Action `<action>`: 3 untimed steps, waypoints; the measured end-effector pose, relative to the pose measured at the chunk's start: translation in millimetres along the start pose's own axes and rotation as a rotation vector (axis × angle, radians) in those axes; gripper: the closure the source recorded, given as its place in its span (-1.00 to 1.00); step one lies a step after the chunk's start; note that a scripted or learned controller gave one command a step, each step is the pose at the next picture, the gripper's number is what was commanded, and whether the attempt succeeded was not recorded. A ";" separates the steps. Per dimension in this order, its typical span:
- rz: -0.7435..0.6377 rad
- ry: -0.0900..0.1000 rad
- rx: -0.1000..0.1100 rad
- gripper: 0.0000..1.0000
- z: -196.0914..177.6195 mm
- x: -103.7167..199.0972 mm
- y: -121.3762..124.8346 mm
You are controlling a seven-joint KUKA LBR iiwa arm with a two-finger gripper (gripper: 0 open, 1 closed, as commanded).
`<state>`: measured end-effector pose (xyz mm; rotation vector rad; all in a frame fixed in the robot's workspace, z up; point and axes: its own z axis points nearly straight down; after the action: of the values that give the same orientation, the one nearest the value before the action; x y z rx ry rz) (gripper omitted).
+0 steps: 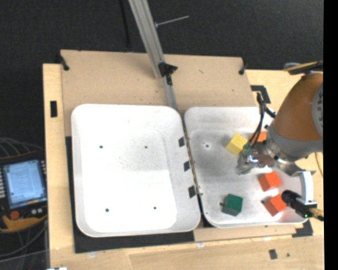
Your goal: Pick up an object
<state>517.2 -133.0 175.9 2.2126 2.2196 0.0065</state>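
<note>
Two bins sit side by side on the bench (53, 151), the left bin (129, 167) at nine o'clock of the right bin (214, 128), their rims touching. In the right bin, a cube (235, 144) lies near the centre, a block (232, 204) at six o'clock of it, two more blocks (269, 180) (274, 205) at four o'clock. The gripper (249, 163) hovers just beside the cube, at five o'clock. A handheld screen (22, 181) lies at nine o'clock, beyond the bench.

arm: I see it reaching in from the right, orange band up | wrist: angled down-left | gripper (249, 163): low, pointing down
</note>
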 end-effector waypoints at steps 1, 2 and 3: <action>-0.001 0.001 0.001 1.00 -51.3 5.7 9.8; -0.001 0.002 0.005 1.00 -65.6 4.8 10.8; -0.003 0.003 0.006 1.00 -67.3 43.5 32.6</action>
<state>549.1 -89.2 243.4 2.2133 2.2280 0.0035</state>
